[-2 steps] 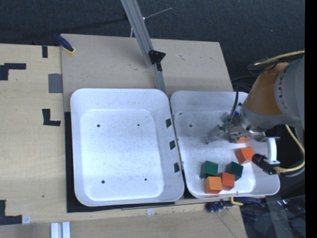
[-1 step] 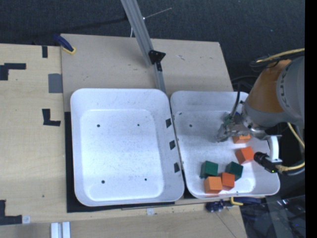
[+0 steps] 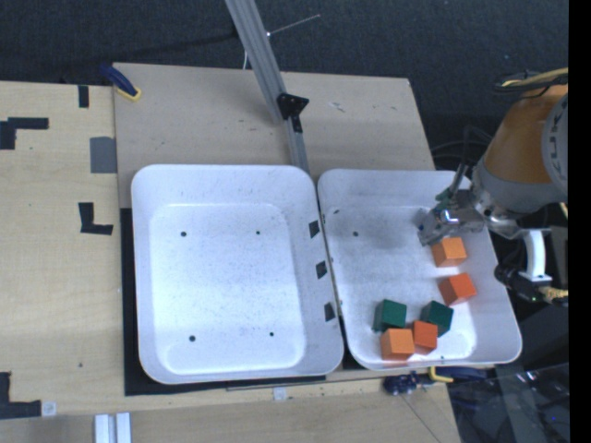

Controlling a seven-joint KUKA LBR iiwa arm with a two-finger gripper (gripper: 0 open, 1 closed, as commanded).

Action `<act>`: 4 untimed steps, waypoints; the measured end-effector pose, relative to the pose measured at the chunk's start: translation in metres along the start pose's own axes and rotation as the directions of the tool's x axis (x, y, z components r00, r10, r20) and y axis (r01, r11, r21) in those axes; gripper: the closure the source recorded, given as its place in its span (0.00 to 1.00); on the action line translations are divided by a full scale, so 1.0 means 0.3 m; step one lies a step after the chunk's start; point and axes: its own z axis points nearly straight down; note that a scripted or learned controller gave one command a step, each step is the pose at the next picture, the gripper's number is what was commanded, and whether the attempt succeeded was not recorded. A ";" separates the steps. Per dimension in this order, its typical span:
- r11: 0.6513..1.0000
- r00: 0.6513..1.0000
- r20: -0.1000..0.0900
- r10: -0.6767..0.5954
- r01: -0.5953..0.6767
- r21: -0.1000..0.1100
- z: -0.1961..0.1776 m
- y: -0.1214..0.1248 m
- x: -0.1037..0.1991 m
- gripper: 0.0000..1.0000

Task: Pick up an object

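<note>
Several small blocks lie in the right bin (image 3: 369, 210). An orange block (image 3: 450, 251) sits near the bin's right side, and a red-orange block (image 3: 457, 288) lies just in front of it. Near the front edge a cluster holds two green blocks (image 3: 391, 314) (image 3: 438, 317), an orange block (image 3: 398, 342) and a red-orange one (image 3: 425, 334). My gripper (image 3: 440, 222) reaches in from the right and hangs low over the bin. Its tip is right against the upper left edge of the first orange block.
The left bin (image 3: 222, 275) stands beside the right one, the two touching along their inner rims. A grey metal pole (image 3: 263, 49) slants across the back of the bench. The arm's orange band (image 3: 522, 146) hangs over the right bin's far right corner.
</note>
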 end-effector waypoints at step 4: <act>1.000 1.000 -0.003 -0.006 0.006 0.006 -0.322 0.026 0.331 1.00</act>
